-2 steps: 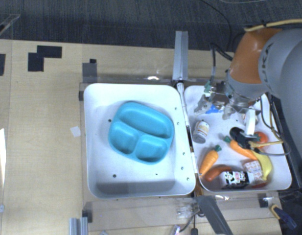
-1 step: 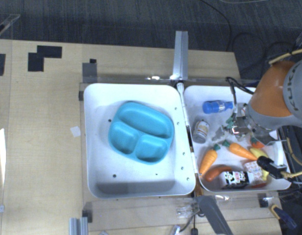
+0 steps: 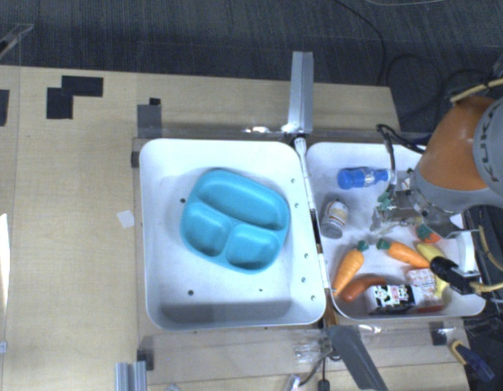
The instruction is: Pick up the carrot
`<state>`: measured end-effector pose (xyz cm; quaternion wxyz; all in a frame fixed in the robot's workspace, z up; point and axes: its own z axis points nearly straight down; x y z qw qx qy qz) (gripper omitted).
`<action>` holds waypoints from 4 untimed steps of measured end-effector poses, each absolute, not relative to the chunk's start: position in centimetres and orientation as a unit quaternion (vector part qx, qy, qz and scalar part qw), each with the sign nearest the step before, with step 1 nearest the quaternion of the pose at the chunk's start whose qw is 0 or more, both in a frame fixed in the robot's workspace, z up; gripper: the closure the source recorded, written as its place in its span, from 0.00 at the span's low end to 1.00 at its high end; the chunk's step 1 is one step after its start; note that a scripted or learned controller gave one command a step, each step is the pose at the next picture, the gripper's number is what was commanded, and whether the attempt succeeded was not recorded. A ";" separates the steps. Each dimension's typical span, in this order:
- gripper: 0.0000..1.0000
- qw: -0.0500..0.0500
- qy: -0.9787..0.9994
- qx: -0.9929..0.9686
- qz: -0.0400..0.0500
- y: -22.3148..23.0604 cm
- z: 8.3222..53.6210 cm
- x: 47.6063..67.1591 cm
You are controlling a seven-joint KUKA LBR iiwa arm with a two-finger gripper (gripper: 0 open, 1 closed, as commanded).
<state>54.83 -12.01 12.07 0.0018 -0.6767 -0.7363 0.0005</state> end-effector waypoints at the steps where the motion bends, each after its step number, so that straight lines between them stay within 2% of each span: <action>1: 0.00 0.002 -0.736 -0.677 0.001 -12.0 12.1 54.8; 2: 0.00 -0.003 -0.748 -0.664 -0.004 -16.8 8.8 53.4; 3: 0.00 -0.001 -0.793 -0.609 -0.001 -20.5 10.7 52.1; 4: 0.00 -0.006 -0.689 -0.724 -0.003 -17.3 8.8 50.3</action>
